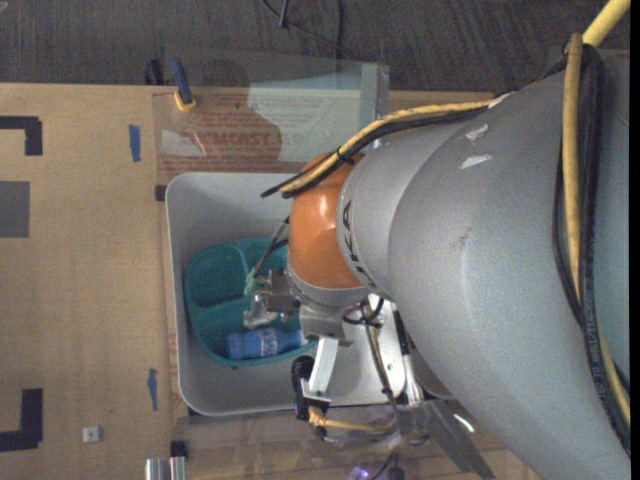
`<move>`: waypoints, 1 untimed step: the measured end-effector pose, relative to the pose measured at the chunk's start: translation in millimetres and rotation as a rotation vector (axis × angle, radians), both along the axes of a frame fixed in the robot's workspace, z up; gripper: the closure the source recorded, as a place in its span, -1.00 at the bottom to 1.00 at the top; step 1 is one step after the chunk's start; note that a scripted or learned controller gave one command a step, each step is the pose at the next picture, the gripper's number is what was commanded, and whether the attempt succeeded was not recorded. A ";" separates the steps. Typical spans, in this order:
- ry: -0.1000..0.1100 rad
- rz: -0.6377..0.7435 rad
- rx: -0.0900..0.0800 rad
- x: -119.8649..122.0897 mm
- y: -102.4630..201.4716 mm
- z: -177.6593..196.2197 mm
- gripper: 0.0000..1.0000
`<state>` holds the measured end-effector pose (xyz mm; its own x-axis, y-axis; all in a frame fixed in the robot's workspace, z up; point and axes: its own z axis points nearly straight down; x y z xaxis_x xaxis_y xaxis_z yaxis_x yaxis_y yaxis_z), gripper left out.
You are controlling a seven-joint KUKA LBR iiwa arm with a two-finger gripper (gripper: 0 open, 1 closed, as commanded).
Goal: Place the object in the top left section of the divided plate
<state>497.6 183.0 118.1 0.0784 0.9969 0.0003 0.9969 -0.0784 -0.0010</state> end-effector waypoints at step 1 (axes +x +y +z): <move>-0.003 -0.003 0.000 2.4 -1.3 7.9 1.00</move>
<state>500.0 181.7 126.1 0.0814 0.9967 0.0003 0.9967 -0.0814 0.0019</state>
